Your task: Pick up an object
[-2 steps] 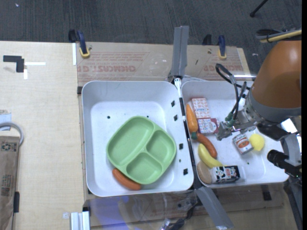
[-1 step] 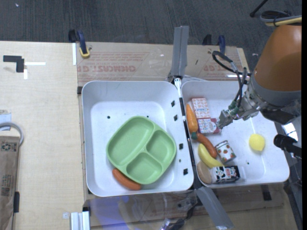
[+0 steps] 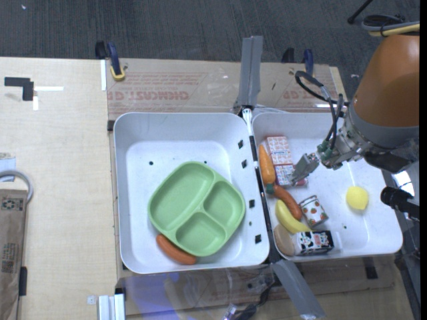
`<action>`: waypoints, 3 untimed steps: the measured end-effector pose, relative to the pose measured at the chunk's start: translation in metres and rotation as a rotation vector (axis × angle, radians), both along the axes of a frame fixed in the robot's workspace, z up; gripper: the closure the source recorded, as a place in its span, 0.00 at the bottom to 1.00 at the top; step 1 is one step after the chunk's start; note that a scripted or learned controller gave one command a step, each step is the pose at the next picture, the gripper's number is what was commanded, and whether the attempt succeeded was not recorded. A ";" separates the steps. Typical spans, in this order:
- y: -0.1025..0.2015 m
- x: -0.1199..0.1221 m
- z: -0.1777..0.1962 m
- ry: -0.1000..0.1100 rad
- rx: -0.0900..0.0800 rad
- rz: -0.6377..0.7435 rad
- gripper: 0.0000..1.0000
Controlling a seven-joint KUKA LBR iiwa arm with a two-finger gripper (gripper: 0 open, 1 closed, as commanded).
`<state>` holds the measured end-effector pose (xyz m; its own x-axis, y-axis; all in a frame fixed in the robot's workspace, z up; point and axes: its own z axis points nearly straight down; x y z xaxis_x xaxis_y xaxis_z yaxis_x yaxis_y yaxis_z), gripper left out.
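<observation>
The table [image 3: 53,145] carries two white bins side by side. The left bin [image 3: 133,139] holds a green divided plate [image 3: 196,209] with a sausage [image 3: 176,250] tucked against its lower edge. The right bin [image 3: 373,235] holds the small items: a pink-and-white carton [image 3: 279,153], an orange carrot [image 3: 267,165] along the bin's left wall, a banana [image 3: 291,217] with a second sausage [image 3: 287,196] just above it, a small can [image 3: 313,212], a black-and-white box [image 3: 313,242] and, well apart to the right, a yellow lemon [image 3: 357,198].

The arm [image 3: 390,85] reaches in from the right, and the gripper [image 3: 305,168] hangs over the right bin, just beside the carton's lower right corner. Whether the jaws stand wide or narrow I cannot tell, and nothing shows between them.

This looks like the approach step, with no object lifted yet. The next move calls for settling on one target, probably the carton or the sausage below it, centring over it and descending clear of its close neighbours.
</observation>
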<state>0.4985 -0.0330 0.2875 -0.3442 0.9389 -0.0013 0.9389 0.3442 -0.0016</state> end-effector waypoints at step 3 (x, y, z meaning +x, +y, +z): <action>-0.066 -0.015 -0.181 -0.018 0.001 0.036 1.00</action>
<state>0.4835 -0.0993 0.1069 -0.3773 0.9261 -0.0073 0.9259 0.3774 0.0156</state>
